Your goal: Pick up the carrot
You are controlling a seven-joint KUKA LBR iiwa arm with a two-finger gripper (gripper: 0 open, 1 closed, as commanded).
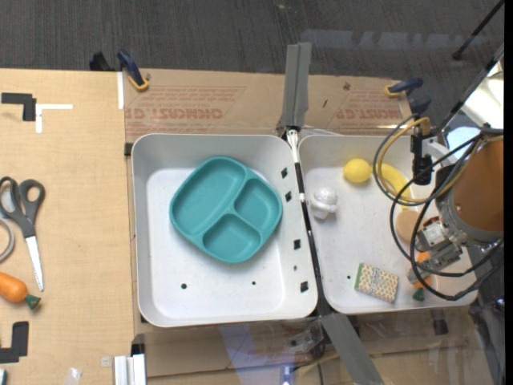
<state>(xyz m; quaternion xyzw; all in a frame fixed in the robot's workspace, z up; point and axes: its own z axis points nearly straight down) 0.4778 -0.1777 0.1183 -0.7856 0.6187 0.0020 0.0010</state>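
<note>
The hand [434, 252] hangs low at the right edge of the right bin [346, 295], tight against its wall amid looping cables; whether it is spread or closed cannot be told. Just below it shows an orange piece with a green tip [420, 282], mostly hidden. Nearby lie a patterned flat packet [377, 282], a white lump [324, 201] and a smooth yellow lemon [357, 171]. The left bin [160, 295] holds a teal divided plate [226, 208] with open floor around it. A carrot [12, 288] lies far left on the tabletop [72, 215] — beside scissors [24, 223].
</note>
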